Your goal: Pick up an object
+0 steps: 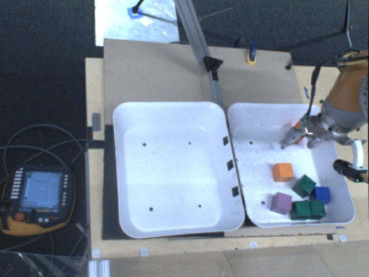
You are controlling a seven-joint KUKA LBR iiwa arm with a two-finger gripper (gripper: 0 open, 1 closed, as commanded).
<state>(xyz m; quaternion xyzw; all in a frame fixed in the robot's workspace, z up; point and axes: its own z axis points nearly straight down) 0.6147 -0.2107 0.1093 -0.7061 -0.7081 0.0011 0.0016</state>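
Two white bins (173,111) sit on my tan bench above dark carpet, a pendant (37,201) at left. My gripper (295,136) hangs over the right bin's upper corner; an orange block (282,172) lies just below, untouched.

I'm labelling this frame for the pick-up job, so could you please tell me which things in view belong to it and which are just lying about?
For the job:
gripper
orange block
purple block
blue block
green blocks
right bin

Lying about:
left bin
teach pendant
metal pole
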